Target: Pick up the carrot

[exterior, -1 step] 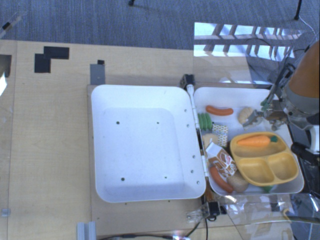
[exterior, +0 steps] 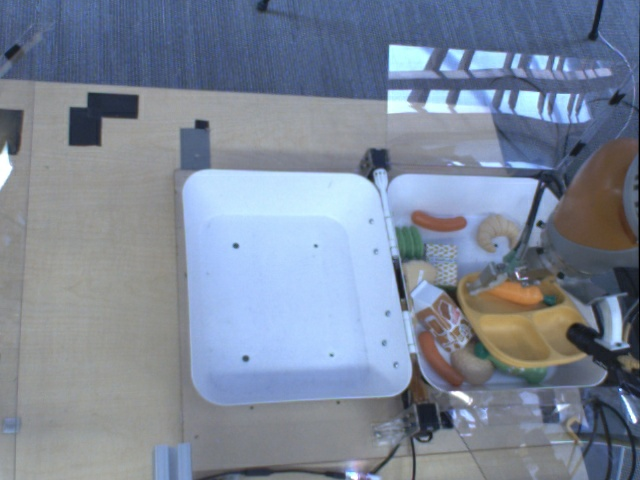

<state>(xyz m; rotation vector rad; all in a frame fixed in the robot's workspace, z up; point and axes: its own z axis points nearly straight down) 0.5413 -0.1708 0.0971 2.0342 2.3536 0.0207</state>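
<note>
The left white bin [exterior: 290, 288] sits beside the right bin [exterior: 470, 183], where the arm [exterior: 600, 213] reaches in. A yellow divided tray [exterior: 525, 338] lies tilted there. A packet [exterior: 443, 320] bears print too small to read. The carrot [exterior: 516, 293], small and orange, lies roughly left-right on the tray's upper rim. The gripper [exterior: 505, 273] touches it; its opening is unclear.

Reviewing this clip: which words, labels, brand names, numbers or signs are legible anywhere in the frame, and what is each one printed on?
No text can be read here.
Brown and white printed packet in the right white bin: it bears markings, too small and blurred to read.
Black angular patches on the wooden bench: plain shapes, no lettering.
Orange carrot and yellow divided plastic tray: no label visible.
</note>
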